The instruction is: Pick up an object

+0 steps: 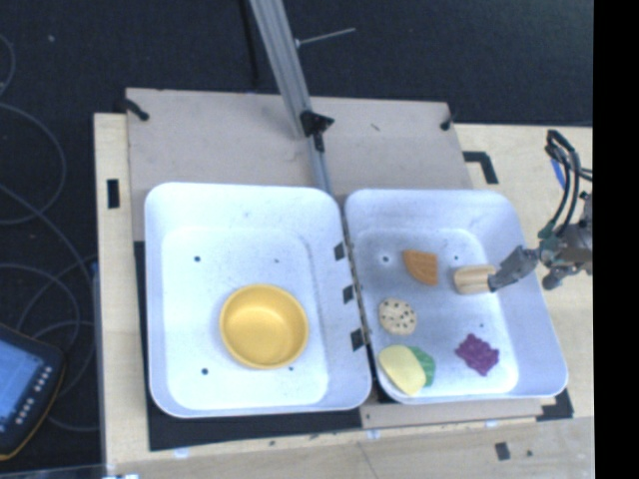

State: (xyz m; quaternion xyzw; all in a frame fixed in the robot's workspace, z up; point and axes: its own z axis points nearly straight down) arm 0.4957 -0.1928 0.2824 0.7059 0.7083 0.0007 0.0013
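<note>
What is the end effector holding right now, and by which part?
Cannot be told: the end effector touches the right end of the tan cylinder, but no grip shows.

I am looking down on the right bin (499, 213), and its upper left floor is lying open as the widest bare patch. The orange wedge (421, 266) and the tan cylinder (471, 279) are sitting close together across the middle, leaving only a narrow gap between them. The gripper (509, 267) is reaching in over the right rim, right at the cylinder's end. Below, the cookie (397, 315), the yellow-green piece (405, 368) and the purple piece (477, 353) are crowding the lower floor. In the left bin (170, 218), the yellow bowl (264, 325) is occupying the lower middle, with bare floor all around it.
</note>
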